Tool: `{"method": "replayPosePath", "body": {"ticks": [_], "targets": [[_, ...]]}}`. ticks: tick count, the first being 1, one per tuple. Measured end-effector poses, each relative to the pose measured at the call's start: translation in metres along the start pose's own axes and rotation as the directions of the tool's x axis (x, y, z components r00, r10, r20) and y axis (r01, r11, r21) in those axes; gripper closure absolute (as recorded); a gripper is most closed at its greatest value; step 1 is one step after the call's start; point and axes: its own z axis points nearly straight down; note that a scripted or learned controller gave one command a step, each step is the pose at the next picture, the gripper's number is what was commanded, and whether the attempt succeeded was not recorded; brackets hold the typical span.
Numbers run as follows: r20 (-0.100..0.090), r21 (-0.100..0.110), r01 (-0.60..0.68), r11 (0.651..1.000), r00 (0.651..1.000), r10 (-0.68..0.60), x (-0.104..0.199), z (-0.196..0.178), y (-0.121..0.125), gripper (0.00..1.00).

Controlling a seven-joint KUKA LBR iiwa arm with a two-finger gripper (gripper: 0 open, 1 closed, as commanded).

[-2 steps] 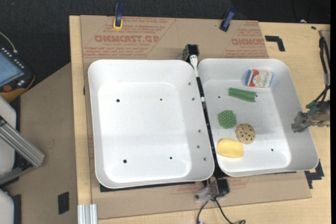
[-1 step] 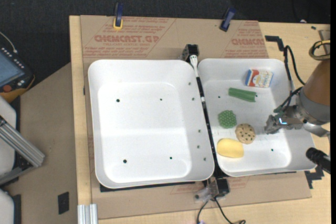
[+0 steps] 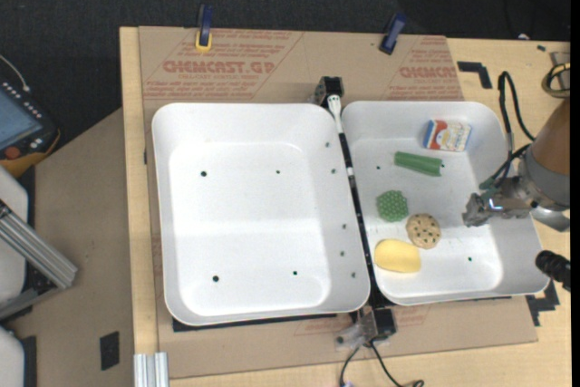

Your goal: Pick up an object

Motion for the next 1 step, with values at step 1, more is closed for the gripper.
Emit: {"method": "replayPosePath", "body": {"ticks": [1], "targets": [[0.002, -0.002, 0.0, 1.0, 1.0, 0.0, -0.0002, -0.0099, 0.0004, 1.0]]}}
